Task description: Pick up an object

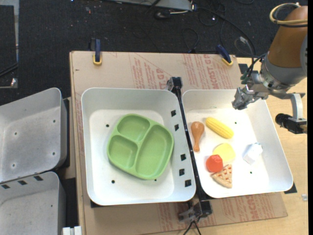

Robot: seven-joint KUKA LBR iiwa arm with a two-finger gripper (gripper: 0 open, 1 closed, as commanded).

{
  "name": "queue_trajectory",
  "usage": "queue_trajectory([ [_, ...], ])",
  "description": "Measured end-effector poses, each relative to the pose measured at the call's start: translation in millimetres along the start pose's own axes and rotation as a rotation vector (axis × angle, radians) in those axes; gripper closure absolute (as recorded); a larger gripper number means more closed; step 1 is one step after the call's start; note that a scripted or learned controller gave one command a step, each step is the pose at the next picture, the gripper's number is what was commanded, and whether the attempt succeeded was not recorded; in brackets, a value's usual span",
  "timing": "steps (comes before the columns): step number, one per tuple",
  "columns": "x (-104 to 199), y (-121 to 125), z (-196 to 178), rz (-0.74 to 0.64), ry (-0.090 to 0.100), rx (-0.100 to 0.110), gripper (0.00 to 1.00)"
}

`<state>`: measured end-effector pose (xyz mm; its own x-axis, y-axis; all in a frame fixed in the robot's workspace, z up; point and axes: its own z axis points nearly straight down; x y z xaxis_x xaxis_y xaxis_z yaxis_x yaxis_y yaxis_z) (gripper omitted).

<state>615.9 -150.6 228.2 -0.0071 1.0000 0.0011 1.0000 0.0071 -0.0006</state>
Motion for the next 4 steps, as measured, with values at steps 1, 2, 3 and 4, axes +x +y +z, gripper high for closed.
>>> queue_trajectory([
  [1, 54.6, 2.8, -10.0, -0.001, 0.000, -0.002, 1.00],
  [2, 113.7, 0.9, -7.1, -0.002, 0.001, 0.001, 1.00],
  [3, 168.0, 8.1, 4.4, -0.001, 0.000, 0.000, 1.00],
  [4, 219.7, 10.6, 9.7, -0.001, 0.000, -0.001, 1.00],
])
